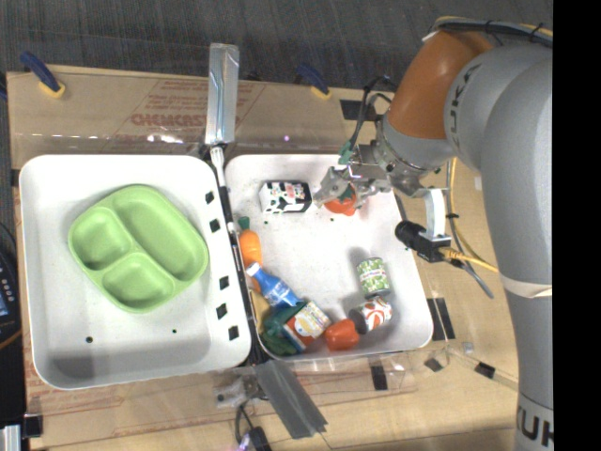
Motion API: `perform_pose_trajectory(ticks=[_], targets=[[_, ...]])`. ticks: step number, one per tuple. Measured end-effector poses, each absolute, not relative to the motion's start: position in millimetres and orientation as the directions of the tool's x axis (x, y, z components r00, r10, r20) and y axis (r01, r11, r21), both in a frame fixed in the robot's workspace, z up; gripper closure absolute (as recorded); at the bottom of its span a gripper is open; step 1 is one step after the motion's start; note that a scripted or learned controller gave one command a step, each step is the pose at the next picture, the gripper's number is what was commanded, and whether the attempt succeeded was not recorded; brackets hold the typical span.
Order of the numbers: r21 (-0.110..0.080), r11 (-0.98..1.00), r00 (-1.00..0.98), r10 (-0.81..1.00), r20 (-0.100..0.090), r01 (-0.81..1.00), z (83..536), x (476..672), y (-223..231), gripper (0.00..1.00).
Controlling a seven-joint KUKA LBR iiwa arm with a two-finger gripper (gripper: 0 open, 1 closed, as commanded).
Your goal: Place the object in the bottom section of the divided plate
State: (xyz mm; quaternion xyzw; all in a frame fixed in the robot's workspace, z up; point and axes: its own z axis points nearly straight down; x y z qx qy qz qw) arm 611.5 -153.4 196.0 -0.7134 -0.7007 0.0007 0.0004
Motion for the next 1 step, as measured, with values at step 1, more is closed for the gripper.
perform_pose_trajectory(ticks=[1], targets=[[-0.003,-0.131,0.131,0.991,0.0,0.991,221.6,643.9,-60.2,1.0]])
